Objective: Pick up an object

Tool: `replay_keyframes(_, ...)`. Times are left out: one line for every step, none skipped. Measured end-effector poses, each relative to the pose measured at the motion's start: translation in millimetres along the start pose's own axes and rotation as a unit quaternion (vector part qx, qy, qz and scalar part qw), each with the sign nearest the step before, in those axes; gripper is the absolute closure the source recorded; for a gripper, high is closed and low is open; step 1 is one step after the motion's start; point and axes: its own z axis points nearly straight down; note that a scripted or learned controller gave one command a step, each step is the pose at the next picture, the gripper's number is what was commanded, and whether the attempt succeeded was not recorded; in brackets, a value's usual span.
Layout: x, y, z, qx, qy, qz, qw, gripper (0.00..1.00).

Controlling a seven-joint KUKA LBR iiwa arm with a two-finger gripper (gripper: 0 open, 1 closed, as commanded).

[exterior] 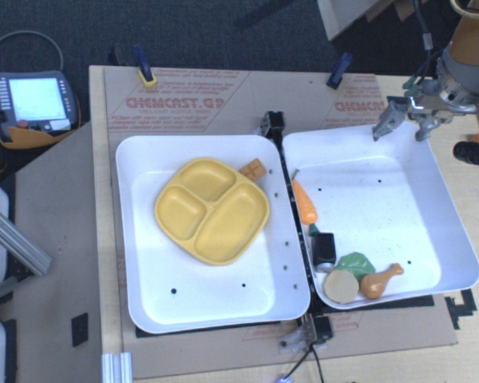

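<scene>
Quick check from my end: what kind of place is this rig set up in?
Most likely a robotics lab test bench, not a kitchen. The two white bins sit on a protective-film-covered board held by clamps, a teach pendant lies beside it, and the "food" is toys, like the carrot.

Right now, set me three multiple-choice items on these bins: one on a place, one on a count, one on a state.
1. Where does the yellow divided plate lie?
A. left bin
B. right bin
C. on the cardboard

2. How many compartments has the plate?
A. two
B. three
C. five

3. How do the jaws of the gripper stand?
A. shut on the carrot
B. shut on the black block
C. open, holding nothing

Key: 1 A, it sits inside the left bin. 2 B, two small wells and one large one show. 3 C, the fingers are spread above the right bin's far edge, while the carrot and black block lie in that bin.
</scene>
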Motion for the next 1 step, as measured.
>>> replay_keyframes(-3.3, 1.1, 43.5, 0.001, 0.000, 0.000, 1.0000, 0.00)
